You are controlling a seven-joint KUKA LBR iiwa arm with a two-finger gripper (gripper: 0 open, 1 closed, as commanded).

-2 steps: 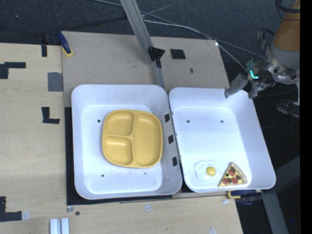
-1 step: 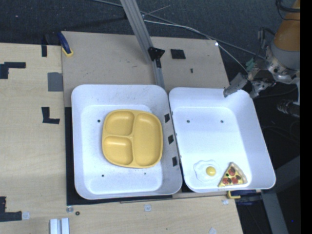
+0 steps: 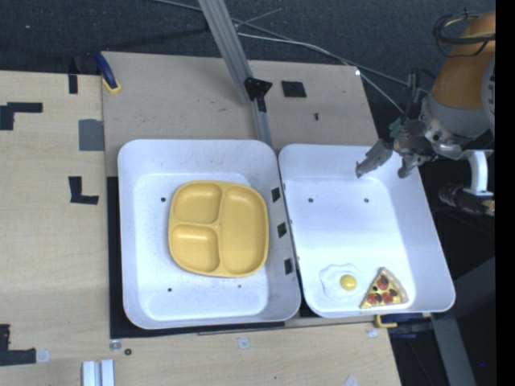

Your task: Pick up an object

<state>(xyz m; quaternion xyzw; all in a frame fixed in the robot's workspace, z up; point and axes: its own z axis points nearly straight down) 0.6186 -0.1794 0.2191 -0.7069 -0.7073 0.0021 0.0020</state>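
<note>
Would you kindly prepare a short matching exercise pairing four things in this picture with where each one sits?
Things:
1. yellow divided plate
2. fried egg
3. pizza slice
4. gripper

Places:
A. near corner of the right bin, right of the egg
B. over the right bin's far edge
C. middle of the left bin
D. near end of the right bin, left of the pizza

Pairs: 1-C, 2-D, 3-A, 4-B

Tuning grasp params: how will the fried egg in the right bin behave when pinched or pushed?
The fried egg lies very flat on the right bin floor, so it will likely slide rather than roll or tip. Its thin white edge probably gives little to pinch. It sits close beside the pizza slice, so a push may nudge that too.
</note>
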